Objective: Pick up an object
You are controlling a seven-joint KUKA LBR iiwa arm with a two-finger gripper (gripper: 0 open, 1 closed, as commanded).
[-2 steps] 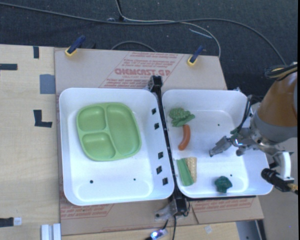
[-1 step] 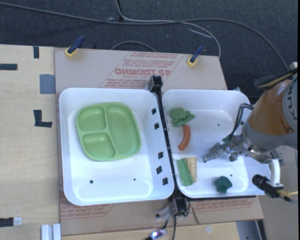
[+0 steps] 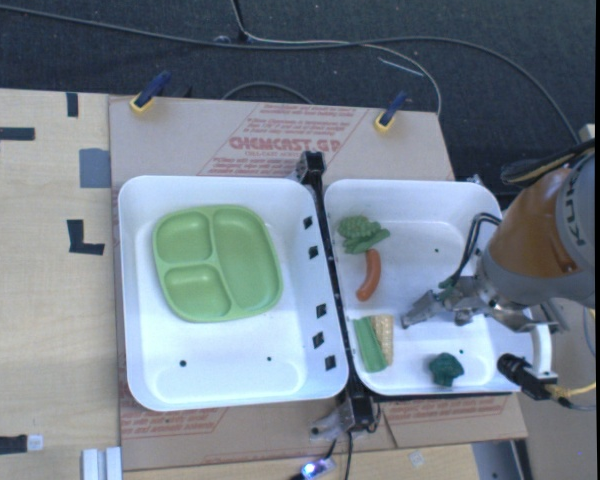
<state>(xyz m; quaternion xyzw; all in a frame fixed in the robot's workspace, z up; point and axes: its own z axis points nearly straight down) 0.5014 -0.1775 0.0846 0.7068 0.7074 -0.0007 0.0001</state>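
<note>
The right bin (image 3: 420, 198) holds a leafy green vegetable (image 3: 361, 232), an orange-red sausage (image 3: 368, 274), a corn cob in a green husk (image 3: 375, 341) and a dark green broccoli piece (image 3: 445, 368). My gripper (image 3: 416, 315) reaches in from the right and hangs over the bin's middle, right of the corn and above-left of the broccoli. Nothing shows between its fingers.
A green three-compartment plate (image 3: 217, 263) lies in the left bin (image 3: 140, 298). A black divider with clips (image 3: 323, 268) runs between the bins. Yellow-and-blue clamps (image 3: 150, 90) hold the cardboard base at the back. Cables cross the dark floor behind.
</note>
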